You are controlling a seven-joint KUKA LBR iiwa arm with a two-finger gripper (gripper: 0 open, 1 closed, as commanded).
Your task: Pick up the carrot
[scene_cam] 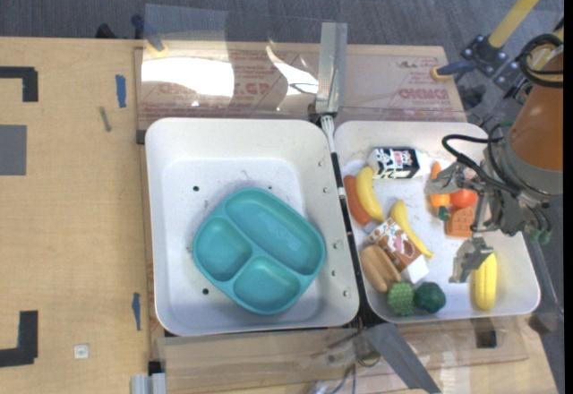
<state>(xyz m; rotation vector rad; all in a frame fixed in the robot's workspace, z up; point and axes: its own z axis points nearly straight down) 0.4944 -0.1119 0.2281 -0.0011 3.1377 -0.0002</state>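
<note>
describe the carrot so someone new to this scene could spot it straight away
Look in the right bin, far right side, just under the gripper. The carrot is the small bright orange piece beside an orange block. Nearby bananas are yellow, and the long piece at the bin's left is orange-red and yellow.

Around the gripper point(472, 260), toys crowd close: banana point(484, 281) just right, orange food point(456, 209) beyond; broccoli point(400, 297) leftward (small gaps between).
</note>
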